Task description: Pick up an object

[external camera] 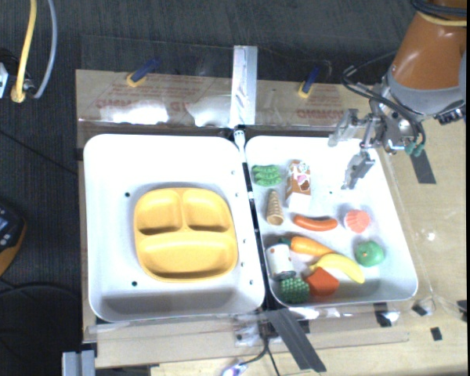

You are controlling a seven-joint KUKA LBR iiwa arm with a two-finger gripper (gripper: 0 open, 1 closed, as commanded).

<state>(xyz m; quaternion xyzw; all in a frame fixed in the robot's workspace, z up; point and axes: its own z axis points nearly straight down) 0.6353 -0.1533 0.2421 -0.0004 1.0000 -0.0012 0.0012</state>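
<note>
The right bin [399,233] holds several toy foods: a green vegetable [266,174], a small carton [299,177], an ice cream cone [275,207], a sausage [315,223], a pink strawberry [357,220], a green apple [369,252], a carrot [309,246], a banana [341,266] and a can [280,260]. My gripper [351,149] hangs over the bin's far right corner, above and to the right of the carton. It stands open with nothing between its fingers [359,168].
The left bin [110,210] holds a yellow divided plate [186,233]. A green cob [294,290] and a red pepper [323,282] lie at the right bin's near edge. A metal divider [244,84] stands behind the bins, and clamps sit on the back board.
</note>
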